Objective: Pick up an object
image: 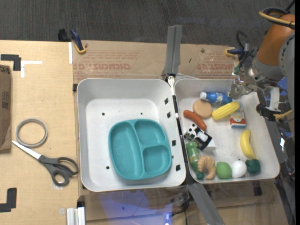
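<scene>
Yellow corn cob [225, 110] lies slanted, tip toward upper right, beside the gripper [237, 87]; jaws' state unclear.

The scene is evenly and brightly lit from above. The two white bins [89, 125] glare slightly, nearly washing out along their floors. Shadows are soft and short, pooling beneath the teal tray [139, 149]. A bluish glow shows at the near edge. Focus is fair, with slight softness toward the right.
</scene>
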Robot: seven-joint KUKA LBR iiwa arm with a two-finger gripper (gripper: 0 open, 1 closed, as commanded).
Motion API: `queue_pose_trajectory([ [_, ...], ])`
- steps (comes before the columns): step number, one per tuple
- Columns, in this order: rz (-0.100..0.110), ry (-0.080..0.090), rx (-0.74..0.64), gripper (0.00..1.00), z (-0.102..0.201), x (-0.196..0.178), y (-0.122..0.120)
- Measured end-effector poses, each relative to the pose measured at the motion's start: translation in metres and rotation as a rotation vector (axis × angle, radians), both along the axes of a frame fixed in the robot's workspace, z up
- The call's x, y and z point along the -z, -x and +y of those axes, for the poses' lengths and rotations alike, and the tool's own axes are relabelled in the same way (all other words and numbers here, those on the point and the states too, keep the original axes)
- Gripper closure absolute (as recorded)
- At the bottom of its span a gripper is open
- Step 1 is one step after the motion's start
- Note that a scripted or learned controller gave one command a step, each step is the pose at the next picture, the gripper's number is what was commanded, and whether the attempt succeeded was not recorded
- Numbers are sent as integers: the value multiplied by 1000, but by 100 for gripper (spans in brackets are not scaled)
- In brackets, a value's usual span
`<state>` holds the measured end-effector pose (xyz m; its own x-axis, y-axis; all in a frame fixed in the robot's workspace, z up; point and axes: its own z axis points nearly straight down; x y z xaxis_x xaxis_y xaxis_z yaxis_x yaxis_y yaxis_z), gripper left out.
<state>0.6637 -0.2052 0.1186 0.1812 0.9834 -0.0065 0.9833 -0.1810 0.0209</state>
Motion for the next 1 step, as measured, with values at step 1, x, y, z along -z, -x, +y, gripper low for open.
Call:
queue_pose_trajectory([
  [1, 1, -2, 0, 0, 1, 1, 0],
])
